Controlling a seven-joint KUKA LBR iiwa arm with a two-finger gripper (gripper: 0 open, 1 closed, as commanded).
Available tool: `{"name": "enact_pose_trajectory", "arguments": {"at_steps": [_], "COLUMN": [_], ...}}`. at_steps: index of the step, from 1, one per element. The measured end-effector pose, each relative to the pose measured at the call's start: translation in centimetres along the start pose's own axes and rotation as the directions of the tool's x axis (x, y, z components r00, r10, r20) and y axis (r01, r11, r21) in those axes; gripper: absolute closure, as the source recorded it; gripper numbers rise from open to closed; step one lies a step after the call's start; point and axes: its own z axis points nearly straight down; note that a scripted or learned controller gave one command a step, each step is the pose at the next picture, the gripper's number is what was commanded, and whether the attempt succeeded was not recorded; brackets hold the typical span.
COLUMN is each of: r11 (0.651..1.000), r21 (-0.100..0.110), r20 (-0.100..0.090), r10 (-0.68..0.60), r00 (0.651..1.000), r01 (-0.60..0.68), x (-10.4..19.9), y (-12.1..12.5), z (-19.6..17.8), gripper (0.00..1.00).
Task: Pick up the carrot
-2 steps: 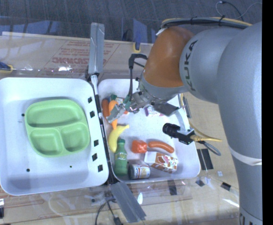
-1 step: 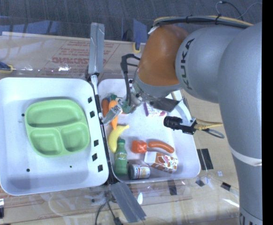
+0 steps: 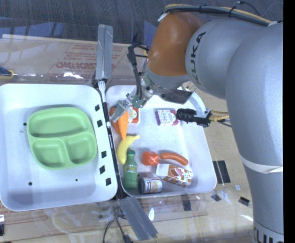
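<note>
The grey arm [image 3: 238, 80] looms nearest; its gripper [image 3: 123, 110] sits right at the carrot [image 3: 121, 127] by the right bin's [image 3: 204, 151] left wall (finger opening impossible to tell). Carrot seemingly not lifted yet.

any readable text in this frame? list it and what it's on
"KUKA" – on the grey arm, running vertically, partly cut by the curve.
Red print on the cardboard sheet behind the bins: too blurred to read.
Labels on the can, carton, green bottle and purple packet: too small to read.
</note>
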Motion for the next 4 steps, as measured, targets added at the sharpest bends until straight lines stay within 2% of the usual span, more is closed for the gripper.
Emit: {"name": "enact_pose_trajectory", "arguments": {"at_steps": [1,2,3,4], "r11": [0.998,0.928,0.779,0.776], "r21": [0.002,-0.001,-0.001,-0.001], "r20": [-0.002,0.002,0.005,0.008], "r10": [0.067,-0.371,-0.628,-0.631], "r00": [0.998,0.928,0.779,0.776], "r01": [-0.067,0.371,0.628,0.631], "x": [1.5,0.2,-1.2,-1.3], "y": [-6.3,-3.2,0.4,0.6], "z": [0.1,0.0,-0.1,-1.1], "gripper": [0.0,0.0,0.0,1.0]}}
